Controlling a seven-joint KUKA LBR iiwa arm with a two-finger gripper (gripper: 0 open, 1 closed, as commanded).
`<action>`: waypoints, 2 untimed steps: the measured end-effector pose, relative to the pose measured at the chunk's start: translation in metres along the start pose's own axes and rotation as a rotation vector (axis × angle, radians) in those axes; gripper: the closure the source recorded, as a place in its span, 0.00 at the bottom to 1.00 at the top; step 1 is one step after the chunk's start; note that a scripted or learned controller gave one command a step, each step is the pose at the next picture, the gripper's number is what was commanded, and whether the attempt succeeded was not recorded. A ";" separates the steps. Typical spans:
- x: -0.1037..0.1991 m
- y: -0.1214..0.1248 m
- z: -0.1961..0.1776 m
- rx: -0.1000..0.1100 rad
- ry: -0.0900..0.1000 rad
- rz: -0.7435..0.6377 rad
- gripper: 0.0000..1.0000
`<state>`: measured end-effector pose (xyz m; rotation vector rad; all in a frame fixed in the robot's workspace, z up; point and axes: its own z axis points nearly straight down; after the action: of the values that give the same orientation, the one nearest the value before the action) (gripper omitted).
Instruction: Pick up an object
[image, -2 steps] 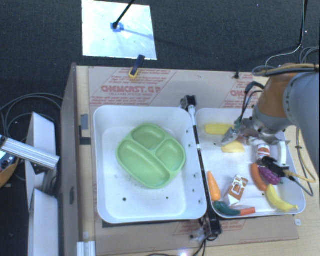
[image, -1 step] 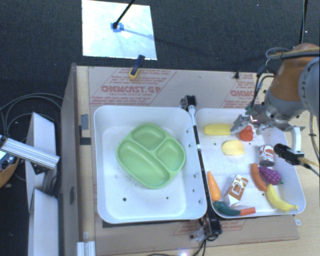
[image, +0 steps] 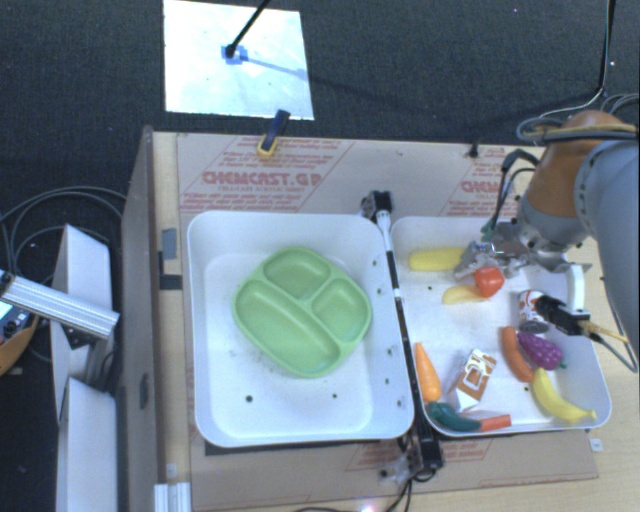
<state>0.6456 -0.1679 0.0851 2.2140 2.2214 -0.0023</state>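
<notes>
My gripper (image: 487, 262) hangs low over the back of the right bin (image: 590, 300), at the end of the grey arm that reaches in from the right. A small red-orange toy fruit (image: 489, 282) lies directly under it, touching or nearly touching it. A yellow oblong fruit (image: 435, 260) lies just left of the gripper, and a smaller yellow piece (image: 458, 295) sits in front of it. The wrist hides the contact, so a hold on the red fruit is not visible.
The right bin also holds an orange carrot (image: 427, 372), a small carton (image: 476, 378), purple grapes (image: 540, 350), a banana (image: 558, 398) and a teal item (image: 455, 420). A green divided plate (image: 302, 310) lies in the left bin (image: 215, 400).
</notes>
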 end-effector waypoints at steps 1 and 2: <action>0.003 0.000 -0.011 -0.003 0.002 -0.003 1.00; -0.022 -0.031 -0.096 -0.004 0.002 0.004 1.00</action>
<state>0.6141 -0.1898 0.1814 2.2179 2.2160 0.0038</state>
